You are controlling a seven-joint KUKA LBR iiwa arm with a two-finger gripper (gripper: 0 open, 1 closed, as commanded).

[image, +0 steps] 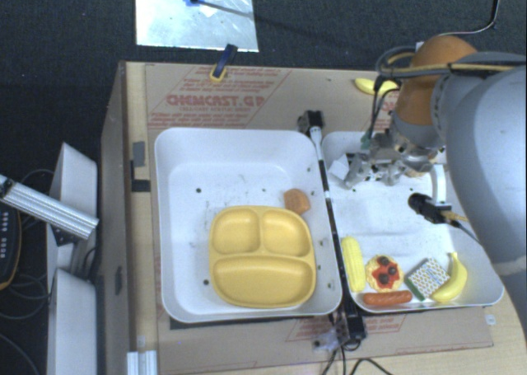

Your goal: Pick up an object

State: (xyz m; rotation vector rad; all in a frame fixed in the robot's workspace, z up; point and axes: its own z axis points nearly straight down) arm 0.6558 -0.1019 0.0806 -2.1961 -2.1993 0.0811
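My gripper (370,175) hangs low over the far left corner of the right bin (346,147), open, with nothing between its fingers. The right bin's near end holds several toy foods: a corn cob (352,262), a small pizza (384,272), a red sausage (387,299), a green-and-white block (426,278) and a banana (452,280). All of them lie well in front of the gripper. In the left bin (189,151) a yellow divided plate (262,255) lies beside a small brown bread piece (297,199).
The grey arm (482,151) covers the right bin's right side and far edge. A black part (428,205) juts from the arm above the bin floor. A yellow item (365,84) lies on the bench behind the right bin. The divider wall (326,200) separates the bins.
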